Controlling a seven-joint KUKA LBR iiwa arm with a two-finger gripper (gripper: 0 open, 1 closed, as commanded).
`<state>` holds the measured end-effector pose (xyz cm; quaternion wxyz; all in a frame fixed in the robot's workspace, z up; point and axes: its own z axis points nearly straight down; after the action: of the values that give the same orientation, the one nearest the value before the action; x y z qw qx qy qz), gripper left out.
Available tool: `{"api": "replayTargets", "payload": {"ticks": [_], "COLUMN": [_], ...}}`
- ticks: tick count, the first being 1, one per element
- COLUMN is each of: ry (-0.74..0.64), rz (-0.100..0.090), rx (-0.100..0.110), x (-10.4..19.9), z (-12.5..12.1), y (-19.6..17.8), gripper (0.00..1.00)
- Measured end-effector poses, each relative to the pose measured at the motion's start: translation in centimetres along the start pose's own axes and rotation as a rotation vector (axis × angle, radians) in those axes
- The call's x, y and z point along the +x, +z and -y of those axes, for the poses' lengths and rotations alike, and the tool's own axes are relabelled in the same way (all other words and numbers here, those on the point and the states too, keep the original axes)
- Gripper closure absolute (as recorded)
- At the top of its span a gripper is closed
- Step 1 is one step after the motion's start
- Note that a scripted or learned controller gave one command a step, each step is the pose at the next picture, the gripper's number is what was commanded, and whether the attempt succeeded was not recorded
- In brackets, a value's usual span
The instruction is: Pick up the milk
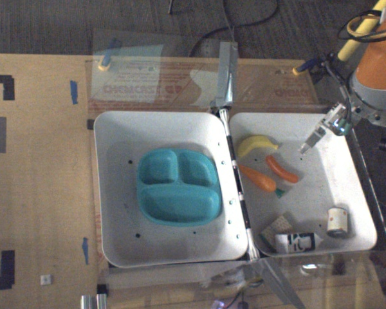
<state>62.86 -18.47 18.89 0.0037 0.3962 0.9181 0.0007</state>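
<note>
Milk carton [294, 241] lies on its side at right bin [357, 179] front edge, beside small can [337, 222]. Claw [307, 148] hovers over bin's back-right area, holding nothing; finger spacing cannot be told.

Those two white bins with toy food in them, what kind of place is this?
Probably a robotics lab test bench. Two white bins sit on a taped board, toy food like a carrot and milk lies inside, and a robot arm reaches in.
</note>
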Motion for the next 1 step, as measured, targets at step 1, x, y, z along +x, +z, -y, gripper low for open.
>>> {"api": "replayTargets", "payload": {"ticks": [1], "ry": [-0.265], "rz": [-0.002], "rx": [0.001], "x": [1.37], "z": [7.31], "y": [-3.22], "gripper": [0.00]}}
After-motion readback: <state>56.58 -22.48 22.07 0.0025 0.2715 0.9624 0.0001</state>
